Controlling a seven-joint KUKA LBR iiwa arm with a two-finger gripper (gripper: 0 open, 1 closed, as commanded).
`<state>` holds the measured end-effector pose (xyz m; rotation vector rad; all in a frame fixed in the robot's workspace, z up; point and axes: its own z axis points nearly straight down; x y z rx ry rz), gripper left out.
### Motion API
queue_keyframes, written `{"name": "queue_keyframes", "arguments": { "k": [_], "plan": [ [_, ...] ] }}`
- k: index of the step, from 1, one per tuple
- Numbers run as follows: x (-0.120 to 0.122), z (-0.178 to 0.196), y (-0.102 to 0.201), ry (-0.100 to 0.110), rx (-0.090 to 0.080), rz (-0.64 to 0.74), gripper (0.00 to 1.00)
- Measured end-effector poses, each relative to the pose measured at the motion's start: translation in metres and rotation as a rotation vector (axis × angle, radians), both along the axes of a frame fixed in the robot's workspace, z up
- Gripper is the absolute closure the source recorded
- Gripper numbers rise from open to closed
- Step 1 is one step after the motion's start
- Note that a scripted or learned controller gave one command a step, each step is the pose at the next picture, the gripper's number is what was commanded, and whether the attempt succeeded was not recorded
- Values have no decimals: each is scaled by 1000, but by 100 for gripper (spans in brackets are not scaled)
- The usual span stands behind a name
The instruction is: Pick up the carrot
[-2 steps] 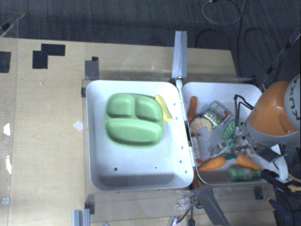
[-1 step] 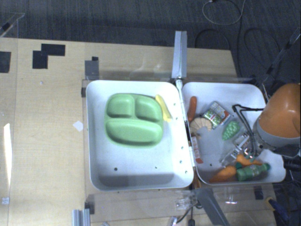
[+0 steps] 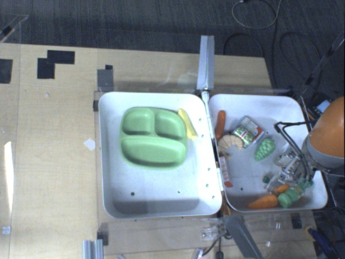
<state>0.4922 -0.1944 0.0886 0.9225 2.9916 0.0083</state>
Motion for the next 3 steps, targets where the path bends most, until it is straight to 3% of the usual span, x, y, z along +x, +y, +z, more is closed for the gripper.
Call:
{"name": "queue_keyframes", "arguments": {
  "k": [1,2,3],
  "plan": [
    [2,10,1,-3,2,-2,100],
    [38,115,88,9,-2,-20,100],
    [6,145,137,12,-1,-48,100]
  ]
}}
